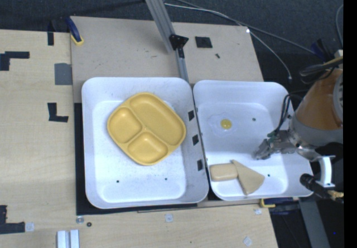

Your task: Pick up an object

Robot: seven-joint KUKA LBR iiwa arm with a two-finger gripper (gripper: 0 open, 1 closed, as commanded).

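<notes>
In the right bin (240,92) a small yellow disc (226,125) lies near the middle. A tan block (222,172) and a tan wedge (249,177) lie touching each other at the front wall. My gripper (264,151) reaches in from the right and hangs low over the bin floor. It is just above and right of the wedge, apart from it. Nothing shows in its grasp. In the left bin (100,185) rests a yellow divided plate (146,127).
The arm's grey body and orange band (321,110) cover the right bin's right wall. A grey pole (162,13) slants down to the gap between the bins. Black clips (195,140) sit along the shared wall.
</notes>
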